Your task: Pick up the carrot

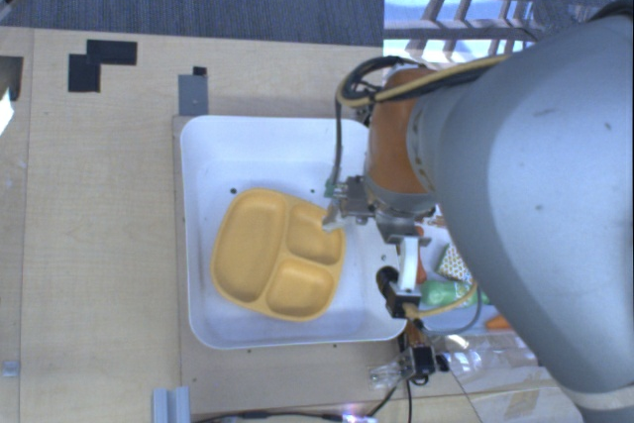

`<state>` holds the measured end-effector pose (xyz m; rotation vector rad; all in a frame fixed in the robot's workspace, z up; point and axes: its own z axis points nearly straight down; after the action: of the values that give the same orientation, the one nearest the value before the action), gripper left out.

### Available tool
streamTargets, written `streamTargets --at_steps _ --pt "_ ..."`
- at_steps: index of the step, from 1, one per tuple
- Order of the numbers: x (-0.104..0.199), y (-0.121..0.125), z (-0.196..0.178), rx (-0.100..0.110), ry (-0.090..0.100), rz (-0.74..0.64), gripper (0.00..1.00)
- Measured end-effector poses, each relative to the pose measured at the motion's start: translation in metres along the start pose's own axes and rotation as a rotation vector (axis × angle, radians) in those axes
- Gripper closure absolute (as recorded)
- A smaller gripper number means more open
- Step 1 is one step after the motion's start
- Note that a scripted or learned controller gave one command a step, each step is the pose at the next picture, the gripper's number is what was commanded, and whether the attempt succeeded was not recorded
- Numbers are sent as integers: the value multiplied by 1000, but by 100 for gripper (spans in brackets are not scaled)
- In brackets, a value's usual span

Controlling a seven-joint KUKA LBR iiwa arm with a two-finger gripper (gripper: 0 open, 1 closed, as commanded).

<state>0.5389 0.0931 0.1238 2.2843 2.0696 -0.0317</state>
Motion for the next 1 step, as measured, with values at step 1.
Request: streamTargets --at_steps 1 --pt "2 0 -1 0 0 5 0"
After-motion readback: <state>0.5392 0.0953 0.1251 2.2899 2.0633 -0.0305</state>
